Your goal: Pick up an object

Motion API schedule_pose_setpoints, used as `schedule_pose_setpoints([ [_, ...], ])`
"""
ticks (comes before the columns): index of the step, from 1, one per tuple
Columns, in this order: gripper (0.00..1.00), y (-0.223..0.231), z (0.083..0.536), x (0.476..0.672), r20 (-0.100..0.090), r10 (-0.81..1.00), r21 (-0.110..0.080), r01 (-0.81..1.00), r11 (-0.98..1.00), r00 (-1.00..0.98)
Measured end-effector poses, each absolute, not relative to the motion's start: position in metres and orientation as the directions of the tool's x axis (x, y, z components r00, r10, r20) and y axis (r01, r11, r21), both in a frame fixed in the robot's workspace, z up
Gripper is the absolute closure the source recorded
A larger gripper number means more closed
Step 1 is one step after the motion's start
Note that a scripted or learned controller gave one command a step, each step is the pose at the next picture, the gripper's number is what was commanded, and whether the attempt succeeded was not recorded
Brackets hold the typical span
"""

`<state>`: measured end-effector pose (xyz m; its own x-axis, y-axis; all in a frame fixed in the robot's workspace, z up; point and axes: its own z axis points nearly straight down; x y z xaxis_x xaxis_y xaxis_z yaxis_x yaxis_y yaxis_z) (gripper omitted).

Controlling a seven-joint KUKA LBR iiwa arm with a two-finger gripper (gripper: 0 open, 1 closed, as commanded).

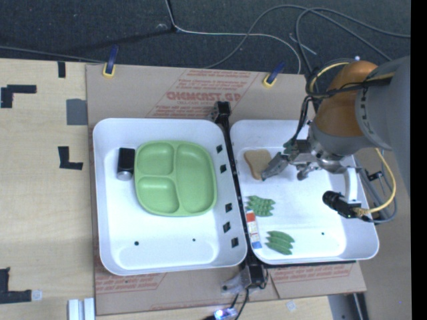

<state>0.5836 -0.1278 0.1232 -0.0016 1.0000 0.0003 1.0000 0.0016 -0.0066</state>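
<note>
The jaws (287,165) hang wide apart beside the tan piece (255,163); closing off-centre could nudge it away.

You've got four candidates in the right bin (357,242). A tan, rounded flat piece (255,163) lies near the bin's upper left. Below it sits a ruffled green leafy thing (261,206), and further toward the near edge a smooth green pod-like piece (279,241) — both lying flat. A thin white stick with a red band (252,227) lies along the left wall, just beside them.
</note>
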Motion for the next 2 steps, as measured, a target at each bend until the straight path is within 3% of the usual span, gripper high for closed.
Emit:
schedule_pose_setpoints([
  [1, 1.00, -0.128, 0.136, 0.585, 0.000, 1.000, -0.003, 1.000, 0.003, -0.003],
  [2, 1.00, -0.128, 0.178, 0.583, -0.001, 1.000, 0.003, 1.000, 0.001, -0.001],
])
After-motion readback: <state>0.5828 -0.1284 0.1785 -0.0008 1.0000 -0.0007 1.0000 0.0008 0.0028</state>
